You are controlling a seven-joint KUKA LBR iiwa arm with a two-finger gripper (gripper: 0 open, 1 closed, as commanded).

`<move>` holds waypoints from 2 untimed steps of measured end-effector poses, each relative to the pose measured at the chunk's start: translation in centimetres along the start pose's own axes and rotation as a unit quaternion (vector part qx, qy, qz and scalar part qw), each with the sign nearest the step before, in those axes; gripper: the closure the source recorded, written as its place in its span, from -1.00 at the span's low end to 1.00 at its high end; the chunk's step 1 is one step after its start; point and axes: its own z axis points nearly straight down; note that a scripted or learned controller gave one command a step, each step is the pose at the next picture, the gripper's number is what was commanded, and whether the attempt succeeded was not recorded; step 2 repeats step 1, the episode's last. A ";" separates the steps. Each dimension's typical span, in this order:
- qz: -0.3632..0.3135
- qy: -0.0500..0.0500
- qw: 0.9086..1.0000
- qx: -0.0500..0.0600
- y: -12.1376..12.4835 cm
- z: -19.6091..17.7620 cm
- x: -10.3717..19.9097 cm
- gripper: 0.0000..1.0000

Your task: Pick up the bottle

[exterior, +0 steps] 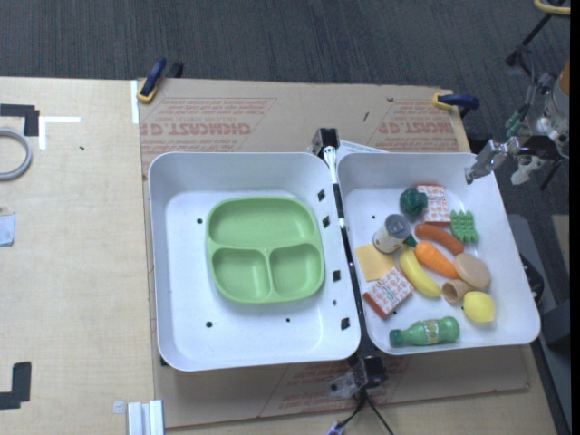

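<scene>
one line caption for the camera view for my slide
Gripper poised at the right bin's far corner, green bottle lying among toy food at its near edge.

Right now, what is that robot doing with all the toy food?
The robot wants the green bottle, which lies on its side near the front edge of the right bin, next to a lemon, a banana and a carrot. It has not grabbed anything yet: its end effector is up by the bin's far right corner, away from the bottle. The left bin holds a green divided plate.
</scene>
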 end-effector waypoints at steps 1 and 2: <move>-0.001 -0.001 1.000 0.000 0.0 -1.0 0.0 1.00; -0.001 -0.001 1.000 0.000 0.0 -1.0 0.0 1.00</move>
